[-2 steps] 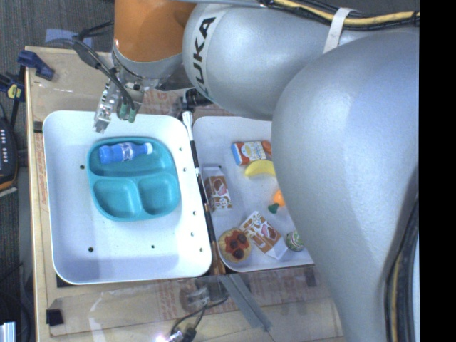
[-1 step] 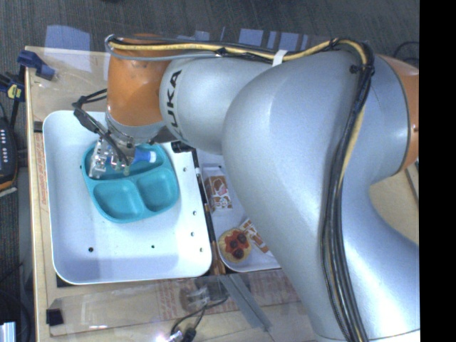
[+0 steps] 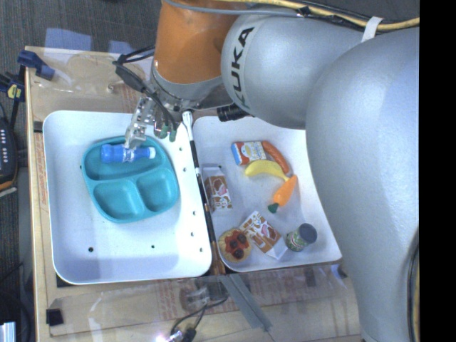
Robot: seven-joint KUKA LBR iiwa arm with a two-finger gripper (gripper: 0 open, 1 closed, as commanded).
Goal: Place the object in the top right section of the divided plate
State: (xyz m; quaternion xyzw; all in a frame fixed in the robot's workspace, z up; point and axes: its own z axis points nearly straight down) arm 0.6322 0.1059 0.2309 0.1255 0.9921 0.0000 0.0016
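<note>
- My grey arm (image 3: 320,84), with its orange band (image 3: 189,38), reached in from the right of the view and crossed above two shallow white bins set side by side.
- My gripper (image 3: 134,145) hung over the left bin (image 3: 71,248), its tips down at a blue divided plate (image 3: 132,180) that lay in the bin's upper half.
- A blue bottle-like object (image 3: 114,152) lay on its side in the plate's long upper section, toward the left end of that section.
- My fingertips (image 3: 131,148) were at the object's right end, touching or nearly so; the view was too small and blurred there, so I could not tell whether the fingers were closed on it or apart.
- The plate's two lower sections showed only blue.
- The right bin (image 3: 320,251) held toy food: a small carton (image 3: 249,152), a banana (image 3: 263,169), a carrot (image 3: 283,192), a can (image 3: 301,237), a round tart (image 3: 235,244) and two flat packets (image 3: 217,191).
</note>
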